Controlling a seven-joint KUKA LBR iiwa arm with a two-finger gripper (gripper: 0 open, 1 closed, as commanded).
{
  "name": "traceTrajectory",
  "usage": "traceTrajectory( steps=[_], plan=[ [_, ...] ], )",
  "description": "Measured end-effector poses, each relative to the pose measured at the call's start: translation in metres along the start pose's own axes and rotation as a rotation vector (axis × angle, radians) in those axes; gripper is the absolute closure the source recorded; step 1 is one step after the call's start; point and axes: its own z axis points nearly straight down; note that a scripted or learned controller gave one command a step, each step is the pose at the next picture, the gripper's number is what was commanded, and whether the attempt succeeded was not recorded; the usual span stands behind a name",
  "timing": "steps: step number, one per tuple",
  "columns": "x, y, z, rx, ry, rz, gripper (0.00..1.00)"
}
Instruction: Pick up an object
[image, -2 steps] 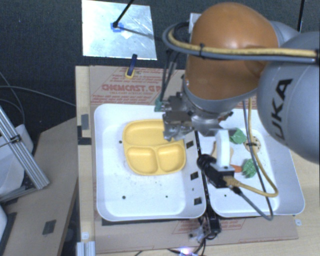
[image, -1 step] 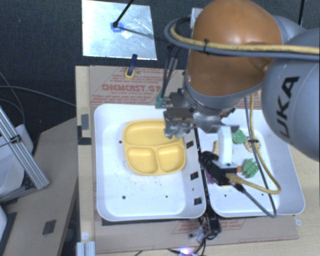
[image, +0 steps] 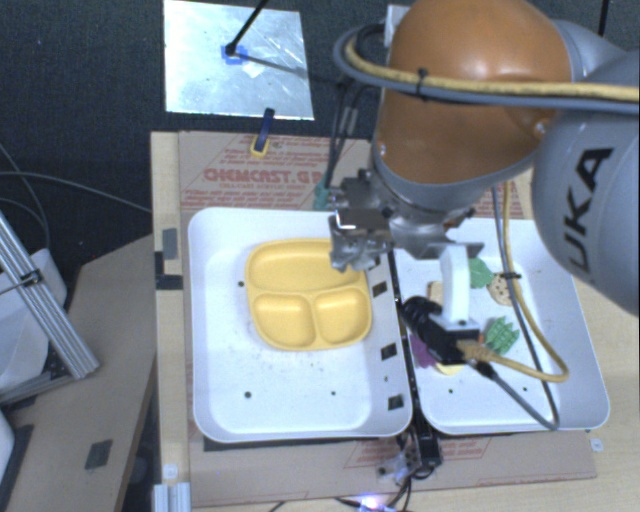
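A yellow plate (image: 305, 305) with three hollows lies in the left bin (image: 290, 405). The gripper (image: 352, 245) hangs at the plate's upper right corner; whether it is spread or pressed together, I cannot tell. Right of the plate, the right bin (image: 560, 390) holds a green piece (image: 500, 335) and a purple piece (image: 428, 352).

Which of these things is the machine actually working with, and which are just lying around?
Part of the job:
- tool
- yellow divided plate in the left bin
- green piece in the right bin

Just lying about:
- shiny sheet
- small blue-and-yellow object
- cardboard
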Motion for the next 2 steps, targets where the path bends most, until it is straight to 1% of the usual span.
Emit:
traceTrajectory(
  steps=[1,2],
  plan=[
    [0.000,0.001,-0.011,-0.002,0.000,-0.003,1.00],
    [-0.064,-0.002,-0.031,0.002,-0.002,0.020,1.00]
  ],
)
